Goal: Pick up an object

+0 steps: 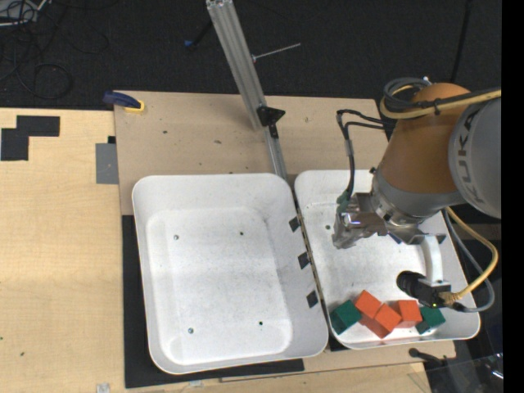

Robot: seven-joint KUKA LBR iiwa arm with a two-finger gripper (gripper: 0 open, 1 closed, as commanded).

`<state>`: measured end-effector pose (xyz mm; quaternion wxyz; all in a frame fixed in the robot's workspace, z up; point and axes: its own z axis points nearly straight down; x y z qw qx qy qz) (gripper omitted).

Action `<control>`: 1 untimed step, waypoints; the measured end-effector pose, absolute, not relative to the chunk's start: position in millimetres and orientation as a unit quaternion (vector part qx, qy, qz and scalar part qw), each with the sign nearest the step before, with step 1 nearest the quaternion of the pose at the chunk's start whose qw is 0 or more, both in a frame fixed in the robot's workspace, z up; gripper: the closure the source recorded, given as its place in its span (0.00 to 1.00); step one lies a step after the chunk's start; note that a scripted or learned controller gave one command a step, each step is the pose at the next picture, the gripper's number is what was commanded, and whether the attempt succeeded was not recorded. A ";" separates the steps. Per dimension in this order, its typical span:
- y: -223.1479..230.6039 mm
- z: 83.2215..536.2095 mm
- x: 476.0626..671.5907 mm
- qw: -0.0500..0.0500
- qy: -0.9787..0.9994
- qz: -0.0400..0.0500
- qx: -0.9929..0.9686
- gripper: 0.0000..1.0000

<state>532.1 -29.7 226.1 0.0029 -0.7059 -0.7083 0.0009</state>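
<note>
Nearest the camera, at the front edge of the right bin (323, 188), lies a huddle of small blocks: a green block (345, 316) on the left, two orange blocks (377, 315) touching in the middle, a third orange block (407, 311) beside them, and a dark green block (431, 318) at the right end. They sit packed against the bin's near wall, probably because the shallow floor lets loose pieces slide and collect there, which would leave little room for a grasp from the front. The pincer (347, 229) hangs over the bare middle of the same bin, well apart from the blocks and nothing is seen between its tips; whether they are spread or pressed together I cannot tell from this slant. The left bin (217, 188) lies alongside, the two meeting at a row of dark clips. An aluminium rail (241, 64) leans over the table (188, 129) behind them. On the grey arm (483, 166), part of the KUKA lettering shows at the right.
</note>
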 end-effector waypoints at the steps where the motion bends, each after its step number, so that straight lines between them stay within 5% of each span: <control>1: 23.4 237.1 517.3 0.003 -0.709 0.001 -0.705 1.00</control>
